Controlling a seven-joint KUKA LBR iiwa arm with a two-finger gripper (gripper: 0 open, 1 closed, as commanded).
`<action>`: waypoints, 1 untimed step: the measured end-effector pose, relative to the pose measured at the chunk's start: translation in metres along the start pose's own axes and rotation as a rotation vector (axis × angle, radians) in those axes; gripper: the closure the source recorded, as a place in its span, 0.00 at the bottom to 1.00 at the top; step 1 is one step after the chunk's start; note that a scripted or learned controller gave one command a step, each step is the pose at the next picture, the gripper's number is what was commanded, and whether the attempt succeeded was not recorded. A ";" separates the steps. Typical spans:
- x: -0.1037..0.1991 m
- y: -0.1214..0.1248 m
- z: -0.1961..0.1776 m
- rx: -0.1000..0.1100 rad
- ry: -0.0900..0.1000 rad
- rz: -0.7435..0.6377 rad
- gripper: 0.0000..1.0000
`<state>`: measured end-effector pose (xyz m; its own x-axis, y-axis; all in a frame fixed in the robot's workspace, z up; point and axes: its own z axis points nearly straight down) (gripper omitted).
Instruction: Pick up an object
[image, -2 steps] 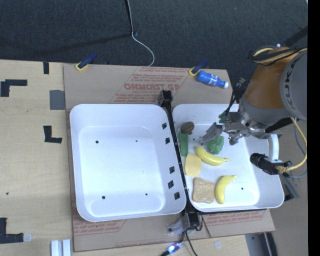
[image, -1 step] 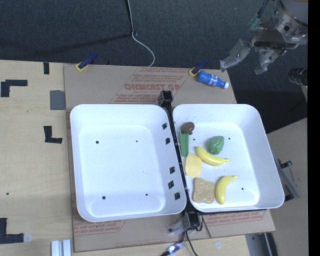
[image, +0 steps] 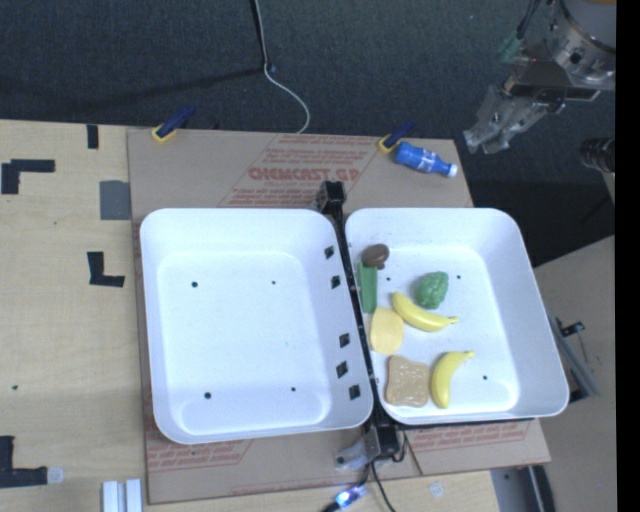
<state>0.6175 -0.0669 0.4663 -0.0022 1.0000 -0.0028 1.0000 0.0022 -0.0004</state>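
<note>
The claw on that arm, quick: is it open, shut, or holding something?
Gripper: raised beyond the right bin; nothing seen between its fingers; open or shut cannot be told.

Dark blue carpet across 12 o'clock, thin white cable trailing over it. Light wood bench at 9 o'clock, black tape marks and grey patch on it. Brown cardboard sheet at centre, red print, blue-yellow clamps at its 12 o'clock corners. Even, soft light.

Red "CHEMCAST GP" on cardboard sheet
</note>
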 end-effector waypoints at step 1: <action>-0.002 -0.070 0.064 0.009 0.003 0.005 1.00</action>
<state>0.5475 -0.0691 0.4029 0.0025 1.0000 0.0000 0.9999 -0.0025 -0.0097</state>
